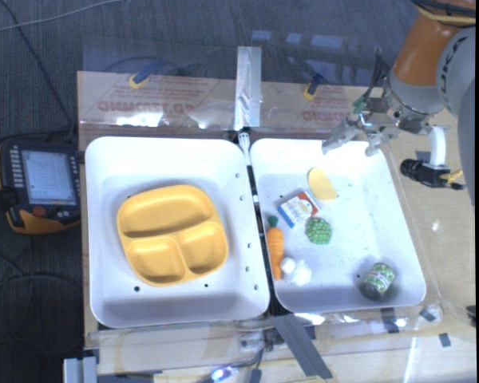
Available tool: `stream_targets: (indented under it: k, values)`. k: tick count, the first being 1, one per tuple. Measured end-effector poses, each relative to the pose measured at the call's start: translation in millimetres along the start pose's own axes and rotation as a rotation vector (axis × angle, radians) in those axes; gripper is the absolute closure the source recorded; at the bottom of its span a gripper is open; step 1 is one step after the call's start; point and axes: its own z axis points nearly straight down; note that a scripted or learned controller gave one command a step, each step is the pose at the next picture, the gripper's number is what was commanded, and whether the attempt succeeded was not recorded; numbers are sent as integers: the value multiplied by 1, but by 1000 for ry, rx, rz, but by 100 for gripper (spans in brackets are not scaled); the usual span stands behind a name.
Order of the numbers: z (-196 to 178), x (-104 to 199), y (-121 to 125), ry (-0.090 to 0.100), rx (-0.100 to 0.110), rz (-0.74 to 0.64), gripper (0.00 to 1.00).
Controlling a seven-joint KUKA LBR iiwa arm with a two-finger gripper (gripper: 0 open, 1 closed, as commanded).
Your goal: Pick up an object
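Over the far rim of the right bin (407,214), the pincer (359,134) hangs with its two fingers spread apart and nothing between them. One finger (335,140) reaches out toward the bin's far left part, the other (377,144) sits nearer the wrist. The grey arm (431,46) with its orange band enters from the right.

Right bin contents: a pale yellow oval piece (322,184) near the far middle, closest to the pincer but apart from it. Just beside it, nearer the camera, a small white, blue and red carton (297,209). A green bumpy round item (318,230) lies right of the carton. An orange carrot (275,246) lies along the left wall, with a small white object (298,272) just beside its near end. A small green-labelled can (377,280) lies in the near right corner, well apart from the rest.

Left bin (104,214): a yellow divided tray (172,233) with three compartments, near the middle.

On the tabletop (431,214) to the left, beyond the bins, a handheld control pendant (38,183) with a screen.
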Motion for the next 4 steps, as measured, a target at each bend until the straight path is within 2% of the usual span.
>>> stream_targets:
  k: [1, 2, 3, 4]
  values:
    - [111, 2, -21, -2, -2, -162, 0]
    - [101, 3, -20, -1, -3, -164, 100]
    - [101, 3, -20, -1, -3, -163, 0]
    - [116, 29, -25, -6, -11, -160, 0]
